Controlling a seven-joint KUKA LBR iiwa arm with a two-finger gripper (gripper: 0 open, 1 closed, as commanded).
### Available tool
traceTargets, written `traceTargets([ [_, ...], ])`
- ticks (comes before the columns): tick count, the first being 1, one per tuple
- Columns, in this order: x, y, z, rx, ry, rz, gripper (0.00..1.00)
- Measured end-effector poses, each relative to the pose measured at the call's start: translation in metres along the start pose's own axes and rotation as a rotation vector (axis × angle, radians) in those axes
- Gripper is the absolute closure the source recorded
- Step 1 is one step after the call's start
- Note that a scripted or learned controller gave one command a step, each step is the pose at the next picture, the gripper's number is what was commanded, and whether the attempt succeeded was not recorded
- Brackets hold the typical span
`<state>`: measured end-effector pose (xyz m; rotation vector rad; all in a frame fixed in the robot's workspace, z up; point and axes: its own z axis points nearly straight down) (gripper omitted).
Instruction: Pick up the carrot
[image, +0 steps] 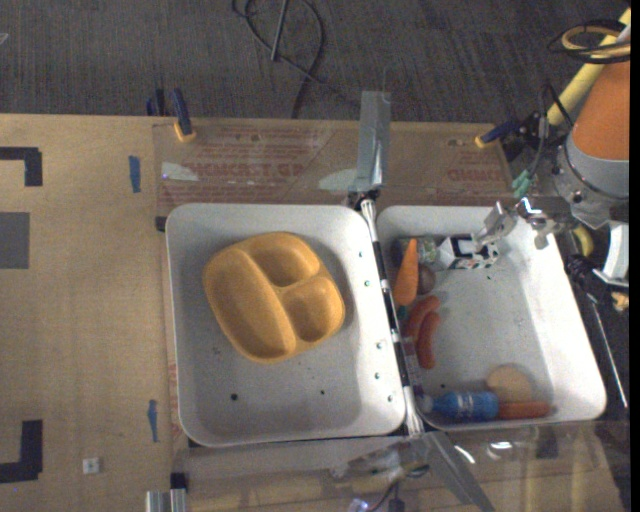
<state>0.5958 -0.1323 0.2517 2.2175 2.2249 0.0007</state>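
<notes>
The carrot (406, 270) is orange with a green top. It lies along the left wall of the right bin (570, 330), pointing toward the far edge. My gripper (484, 244) hangs over the far part of that bin, to the right of the carrot and a short way apart from it. Nothing of the carrot is at the gripper. The arm's orange band (606, 118) is at the upper right.
Two red sausage-like pieces (426, 322) lie just in front of the carrot. A blue bottle (466, 405), a tan round piece (511, 381) and an orange-red stick (525, 409) sit at the near edge. A yellow divided plate (273, 295) is in the left bin (200, 400).
</notes>
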Motion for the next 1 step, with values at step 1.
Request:
traceTargets([
  [1,0.0405,0.0519,0.1176,0.0,0.0,-0.079,0.0],
])
